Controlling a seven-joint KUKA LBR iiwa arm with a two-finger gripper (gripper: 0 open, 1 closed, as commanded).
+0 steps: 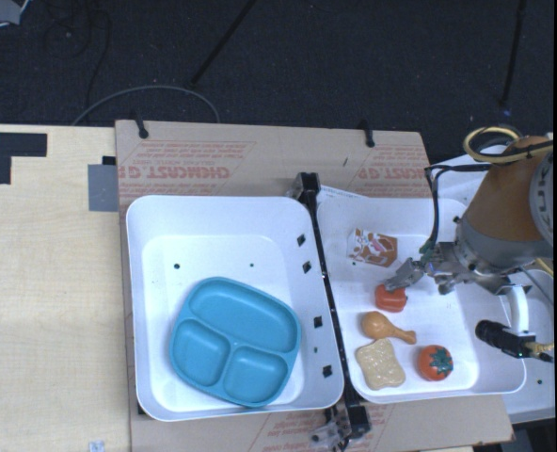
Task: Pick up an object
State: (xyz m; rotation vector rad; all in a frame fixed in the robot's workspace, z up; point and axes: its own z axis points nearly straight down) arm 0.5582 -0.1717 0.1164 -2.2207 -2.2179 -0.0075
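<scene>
While the gripper is lowered at right of centre, its finger state cannot be told; the red object is seen just below it

Arm enters from right, wrist angled down-left, pincer low over right bin.

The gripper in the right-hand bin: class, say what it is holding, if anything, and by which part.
It cannot be told. The gripper sits right at the top of a small red object in the right bin, but the view doesn't show that object between its fingers.
</scene>
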